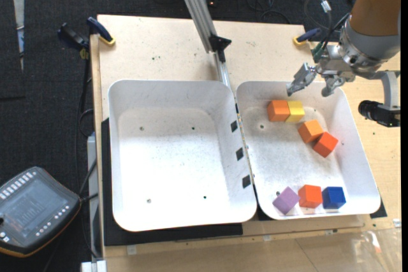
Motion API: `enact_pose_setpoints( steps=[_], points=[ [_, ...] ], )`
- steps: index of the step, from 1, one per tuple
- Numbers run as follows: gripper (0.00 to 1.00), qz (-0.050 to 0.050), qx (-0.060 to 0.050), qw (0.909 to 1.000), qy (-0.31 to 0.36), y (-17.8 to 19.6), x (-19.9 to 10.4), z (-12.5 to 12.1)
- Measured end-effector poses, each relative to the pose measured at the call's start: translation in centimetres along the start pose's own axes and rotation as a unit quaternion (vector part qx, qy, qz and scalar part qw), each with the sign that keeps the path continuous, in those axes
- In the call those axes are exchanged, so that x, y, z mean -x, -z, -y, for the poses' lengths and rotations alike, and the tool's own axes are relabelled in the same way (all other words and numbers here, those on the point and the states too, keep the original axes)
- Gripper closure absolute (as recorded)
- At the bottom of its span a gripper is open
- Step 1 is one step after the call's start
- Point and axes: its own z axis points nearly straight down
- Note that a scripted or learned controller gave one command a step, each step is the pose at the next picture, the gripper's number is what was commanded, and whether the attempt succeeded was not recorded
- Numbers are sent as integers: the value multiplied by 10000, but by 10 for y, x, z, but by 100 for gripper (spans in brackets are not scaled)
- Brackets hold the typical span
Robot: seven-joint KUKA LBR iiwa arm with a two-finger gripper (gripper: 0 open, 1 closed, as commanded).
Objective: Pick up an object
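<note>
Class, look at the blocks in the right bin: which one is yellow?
The yellow block, in the far pair, touching an orange block on its left. All the others are orange, purple or blue.

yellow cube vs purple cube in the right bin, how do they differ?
The yellow cube sits at the bin's far end, just below the gripper; the purple cube sits at the near edge. Yellow touches an orange cube squarely; purple is turned at an angle. Both look similar in size and lie in the right bin.

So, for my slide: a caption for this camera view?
Open gripper poised above the right bin, beside an orange cube and a yellow cube.
</note>
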Motion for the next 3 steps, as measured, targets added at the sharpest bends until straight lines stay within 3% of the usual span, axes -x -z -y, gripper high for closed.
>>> enact_pose_setpoints(
  steps=[1, 3],
  points=[
    [0, 1, 1, 10000, -4, 0, 0, 0],
    [0, -1, -25, 10000, -15, -102, 9, -4]
  ],
)
